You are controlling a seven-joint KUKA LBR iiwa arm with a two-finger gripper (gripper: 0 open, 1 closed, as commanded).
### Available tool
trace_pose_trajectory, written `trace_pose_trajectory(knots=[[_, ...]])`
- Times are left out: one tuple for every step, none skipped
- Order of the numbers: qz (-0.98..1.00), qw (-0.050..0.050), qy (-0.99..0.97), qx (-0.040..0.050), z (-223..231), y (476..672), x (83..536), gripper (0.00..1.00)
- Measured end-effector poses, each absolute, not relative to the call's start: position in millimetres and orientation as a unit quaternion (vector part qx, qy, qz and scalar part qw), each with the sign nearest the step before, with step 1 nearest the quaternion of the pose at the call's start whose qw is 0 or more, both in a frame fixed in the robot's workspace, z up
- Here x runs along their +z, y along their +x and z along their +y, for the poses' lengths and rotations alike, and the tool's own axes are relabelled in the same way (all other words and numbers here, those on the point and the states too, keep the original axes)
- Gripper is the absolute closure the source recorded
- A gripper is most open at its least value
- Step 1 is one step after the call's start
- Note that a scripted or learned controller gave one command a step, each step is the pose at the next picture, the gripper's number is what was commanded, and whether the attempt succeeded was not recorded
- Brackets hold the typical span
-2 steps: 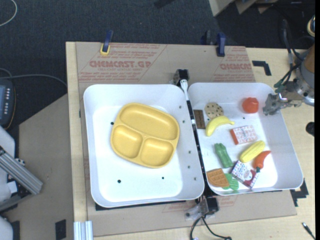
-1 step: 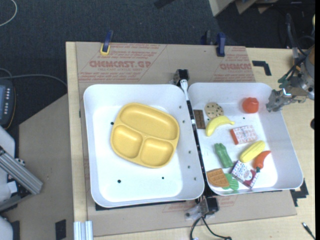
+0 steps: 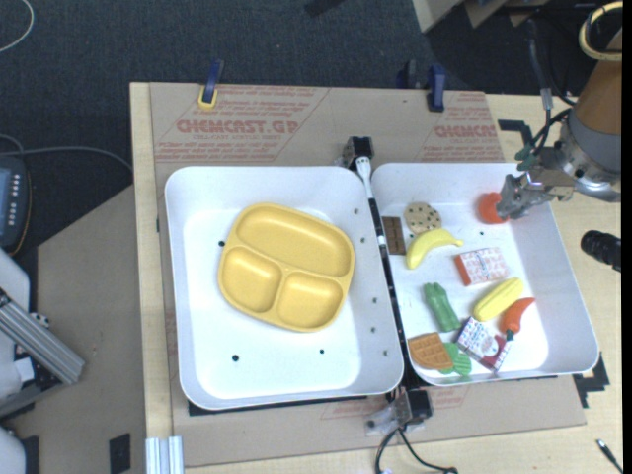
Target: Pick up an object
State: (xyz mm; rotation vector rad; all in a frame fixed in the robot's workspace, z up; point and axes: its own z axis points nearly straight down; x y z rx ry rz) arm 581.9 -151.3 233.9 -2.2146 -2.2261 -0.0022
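Two white bins (image 3: pixel 188 265), one yellow plate (image 3: pixel 286 267)

The bench (image 3: pixel 296 117) bears two white bins (image 3: pixel 197 294) side by side.

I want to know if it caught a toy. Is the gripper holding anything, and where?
Cannot be told. The gripper sits at the red-orange object in the right bin, but no clear hold shows.

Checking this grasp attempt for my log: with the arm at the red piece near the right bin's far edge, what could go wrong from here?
1. The gripper sits at the edge of the red piece, so it may nudge it aside rather than catch it.
2. That piece lies near the right bin's far wall; a low approach could hit the rim.
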Motion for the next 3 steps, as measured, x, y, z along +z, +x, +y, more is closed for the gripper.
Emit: trace_pose_trajectory(knots=[[-0.709,0.002,-0.705,-0.0002,-101,569.4,216,1.0],[-0.708,-0.001,-0.706,-0.0013,-84,566.7,234,1.0],[-0.707,0.0,-0.707,-0.0002,-93,561.4,234,1.0]])
